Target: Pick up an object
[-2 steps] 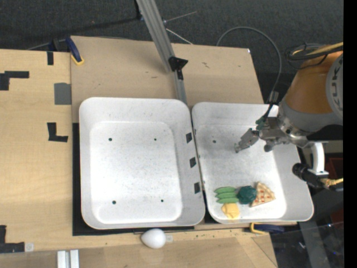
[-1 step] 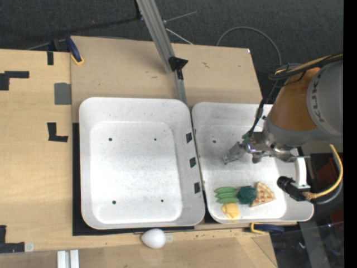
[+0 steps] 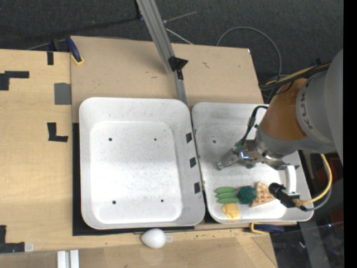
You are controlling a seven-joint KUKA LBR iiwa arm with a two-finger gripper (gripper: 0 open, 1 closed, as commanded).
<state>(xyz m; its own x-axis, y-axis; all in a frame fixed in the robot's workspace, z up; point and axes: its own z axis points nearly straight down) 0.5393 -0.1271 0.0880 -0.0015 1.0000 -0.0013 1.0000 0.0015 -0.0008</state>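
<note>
Hovering over the right bin [image 3: 223, 116], gripper [image 3: 227, 162] — finger state cannot be told. Toy food cluster lies near, at its five o'clock: green pea pod [image 3: 226, 193], long axis three-to-nine — yellow piece [image 3: 231, 209], pizza slice [image 3: 262, 195].

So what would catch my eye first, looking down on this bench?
The big grey arm with its orange band, reaching in over the right bin. Then the bright toys by that bin's near edge: green pods, a yellow piece, a pizza slice. A white egg lies outside the bins.
</note>
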